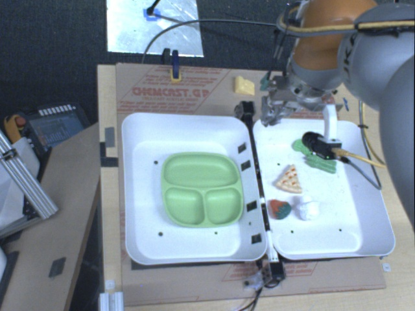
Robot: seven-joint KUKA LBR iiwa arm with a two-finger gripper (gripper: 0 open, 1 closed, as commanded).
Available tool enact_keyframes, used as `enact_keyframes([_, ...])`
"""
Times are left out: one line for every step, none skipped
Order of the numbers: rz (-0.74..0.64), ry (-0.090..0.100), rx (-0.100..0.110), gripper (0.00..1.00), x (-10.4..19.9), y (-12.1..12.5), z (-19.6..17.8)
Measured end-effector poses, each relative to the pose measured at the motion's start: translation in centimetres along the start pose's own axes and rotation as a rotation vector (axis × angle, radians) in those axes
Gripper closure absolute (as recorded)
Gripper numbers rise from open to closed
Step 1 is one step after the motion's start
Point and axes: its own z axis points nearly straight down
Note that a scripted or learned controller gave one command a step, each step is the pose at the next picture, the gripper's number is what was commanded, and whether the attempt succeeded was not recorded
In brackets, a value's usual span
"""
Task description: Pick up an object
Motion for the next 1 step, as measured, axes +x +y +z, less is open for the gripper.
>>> enact_keyframes([0.001, 0.000, -0.001, 1.00, 5.12, -0.39, -0.20])
